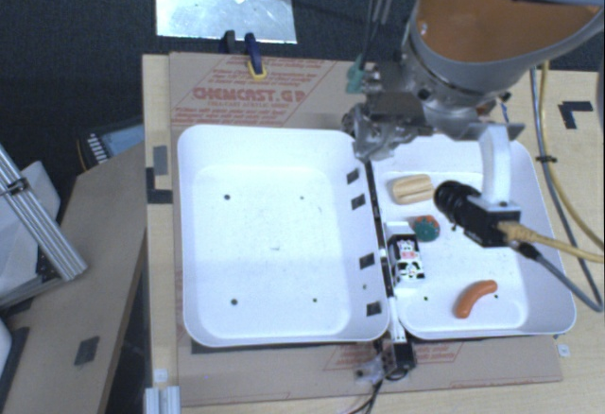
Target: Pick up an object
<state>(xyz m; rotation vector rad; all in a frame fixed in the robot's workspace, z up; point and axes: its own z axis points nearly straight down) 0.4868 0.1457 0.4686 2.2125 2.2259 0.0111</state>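
Tan block (411,188): pale beige, rounded oblong, lying flat lengthwise across the upper part of the right bin (539,313), near the divider.
Teal piece (428,230): small, dark green-blue, roundish, just below the tan block, partly hidden by a black part of the arm.
Black-and-white item (407,258): small, boxy, patterned, lying beside the divider, just below the teal piece.
Orange sausage (475,298): curved, glossy, lying flat on the lower floor of the right bin, apart from the others.

One fixed camera overlooks both bins (265,143) obliquely.
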